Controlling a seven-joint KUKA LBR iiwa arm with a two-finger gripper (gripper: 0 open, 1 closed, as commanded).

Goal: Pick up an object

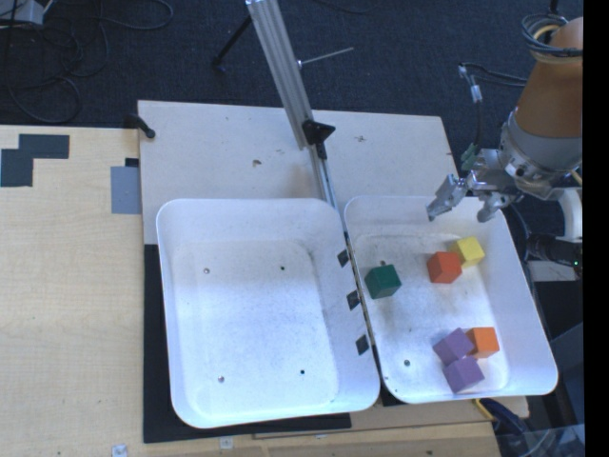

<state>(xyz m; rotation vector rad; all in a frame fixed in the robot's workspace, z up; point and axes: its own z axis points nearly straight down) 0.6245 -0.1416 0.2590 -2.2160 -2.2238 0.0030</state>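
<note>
The object to pick up is not fixed by the task; the candidates all lie in the right bin [533,350], at the lower right of the frame. Going left to right there: a green cube [383,280] alone near the bin's left wall, a red cube [443,267] with a yellow cube [470,249] just beside it, and lower down two purple cubes [462,358] touching each other with an orange cube [484,340] against them.

The pincer [467,198] hovers above the bin's upper rim, right of centre, its two fingers spread apart and nothing between them.

Risks, as I judge them: the red and yellow cubes sit so close that a finger coming down may land on top of one or nudge both aside instead of straddling one. The purple and orange cluster is worse, with no free gap for a finger. The green cube looks the cleanest target, though the bin wall near it could block a finger.

Further left, the left bin [181,246] holds no cubes. A slanted metal rail [282,60] with a black bracket rises from the counter [219,150] at upper centre, left of the arm's path.
</note>
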